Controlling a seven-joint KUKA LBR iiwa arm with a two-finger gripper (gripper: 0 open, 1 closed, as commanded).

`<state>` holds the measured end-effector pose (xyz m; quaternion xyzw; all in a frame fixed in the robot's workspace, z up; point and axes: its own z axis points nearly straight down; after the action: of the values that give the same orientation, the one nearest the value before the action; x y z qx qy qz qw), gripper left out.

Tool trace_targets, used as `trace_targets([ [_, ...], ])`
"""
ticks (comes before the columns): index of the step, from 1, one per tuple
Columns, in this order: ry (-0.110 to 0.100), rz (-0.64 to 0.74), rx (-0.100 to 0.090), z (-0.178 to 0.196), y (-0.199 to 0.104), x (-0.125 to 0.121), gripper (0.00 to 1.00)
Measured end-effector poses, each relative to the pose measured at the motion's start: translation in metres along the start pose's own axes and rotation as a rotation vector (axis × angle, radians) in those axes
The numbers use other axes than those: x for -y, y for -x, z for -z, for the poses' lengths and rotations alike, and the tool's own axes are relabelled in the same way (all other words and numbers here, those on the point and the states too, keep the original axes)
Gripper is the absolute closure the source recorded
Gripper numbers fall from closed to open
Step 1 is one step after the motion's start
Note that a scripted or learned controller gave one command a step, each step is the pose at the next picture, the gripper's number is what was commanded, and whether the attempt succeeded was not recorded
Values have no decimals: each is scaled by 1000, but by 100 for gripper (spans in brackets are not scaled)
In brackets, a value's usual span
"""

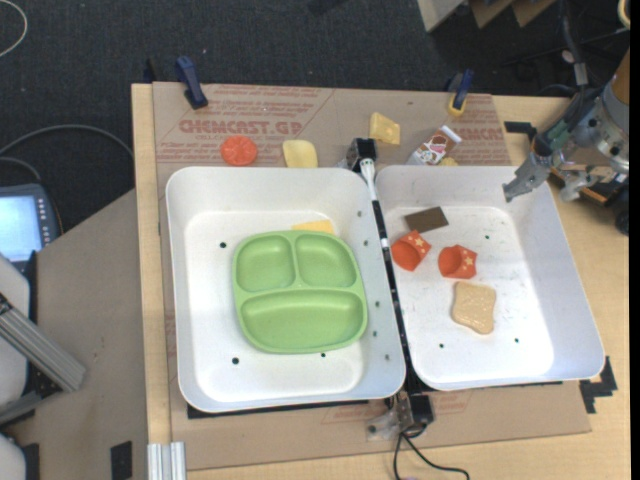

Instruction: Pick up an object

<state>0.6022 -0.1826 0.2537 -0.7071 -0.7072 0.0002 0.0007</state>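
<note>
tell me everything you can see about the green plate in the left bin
The green plate is a rounded-square, plastic-looking tray with three compartments: two small ones at the far side and one wide one at the near side, all bare. It lies flat, right side up, mid-floor in the left bin. A yellow piece pokes out at its far edge.

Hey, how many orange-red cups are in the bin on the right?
2. Both lie in the right bin, in its upper left part: one orange-red cup near the divider, under the brown block, the other cup just right of it, above the toast piece.
</note>
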Motion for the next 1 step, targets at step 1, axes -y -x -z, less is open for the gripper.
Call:
trace_targets([
  [1, -10, 0, -4, -99, -37, 48, 0],
])
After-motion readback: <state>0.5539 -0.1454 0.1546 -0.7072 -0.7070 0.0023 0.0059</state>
